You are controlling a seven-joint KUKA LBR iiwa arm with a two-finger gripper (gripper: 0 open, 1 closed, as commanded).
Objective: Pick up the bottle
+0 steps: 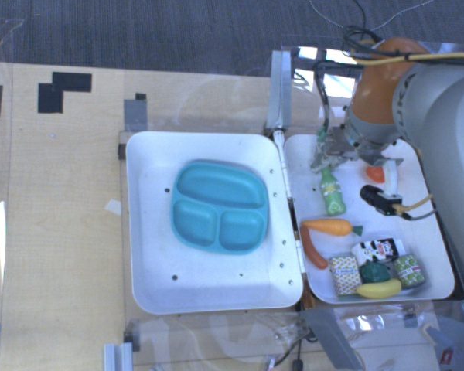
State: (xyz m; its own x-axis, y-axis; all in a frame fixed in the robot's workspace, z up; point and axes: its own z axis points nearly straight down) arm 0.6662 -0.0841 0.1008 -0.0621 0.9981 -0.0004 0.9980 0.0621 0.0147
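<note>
Small green plastic bottle (pixel 332 192) lying lengthwise in the far half of the right shallow white bin (pixel 441 273), cap end toward the gripper (pixel 325 158). Two-finger gripper poised just beyond the bottle's far end, close over the cap; how far parted, impossible to tell. Nearer than the bottle, an orange toy carrot (pixel 329 226); left of it, in the other white bin (pixel 151 230), a blue three-compartment plastic tray (pixel 219 205).

A pale wooden bench (pixel 62 230) meets dark grey carpet (pixel 139 14) beyond.

1. Two shallow white plastic bins (pixel 139 230).
2. One blue three-compartment tray (pixel 219 205).
3. One green plastic bottle (pixel 332 192).
4. One orange carrot (pixel 327 226).
5. One yellow banana (pixel 378 288).
</note>
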